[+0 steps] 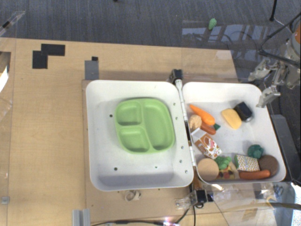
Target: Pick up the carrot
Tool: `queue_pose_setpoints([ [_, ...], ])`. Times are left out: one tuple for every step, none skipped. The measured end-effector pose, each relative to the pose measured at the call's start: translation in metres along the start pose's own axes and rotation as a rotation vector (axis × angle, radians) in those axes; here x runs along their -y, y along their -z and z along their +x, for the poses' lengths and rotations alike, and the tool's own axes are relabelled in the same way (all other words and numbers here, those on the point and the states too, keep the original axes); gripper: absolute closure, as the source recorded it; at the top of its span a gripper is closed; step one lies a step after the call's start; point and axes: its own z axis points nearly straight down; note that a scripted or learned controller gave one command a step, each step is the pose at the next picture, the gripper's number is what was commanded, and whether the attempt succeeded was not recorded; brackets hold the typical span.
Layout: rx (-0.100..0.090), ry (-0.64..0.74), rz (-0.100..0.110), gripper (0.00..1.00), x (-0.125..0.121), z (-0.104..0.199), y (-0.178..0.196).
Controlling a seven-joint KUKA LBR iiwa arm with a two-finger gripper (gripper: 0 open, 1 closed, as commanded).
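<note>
Carrot (202,112) lies aslant in right bin (270,126), likely light, stiff, smooth plastic; best pinched across thick mid-body; gripper (267,97) at bin's corner, grip state unreadable.

carrot (202,112) in right bin (263,126), green tray (143,125)

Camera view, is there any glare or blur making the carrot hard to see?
Camera view: the carrot is sharp and evenly lit against the right bin; glare sits on the clear panels beyond the bins; the gripper at the right edge looks slightly soft.
</note>
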Motion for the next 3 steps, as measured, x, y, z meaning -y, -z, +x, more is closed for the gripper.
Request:
queue_pose_setpoints([
  [0.007,0.04,0.001,0.0,-0.028,0.017,-0.191],
  [0.003,-0.117,-0.005,0.0,-0.106,-0.01,-0.193],
  [0.0,-0.747,-0.001,0.0,-0.109,-0.016,-0.193],
])
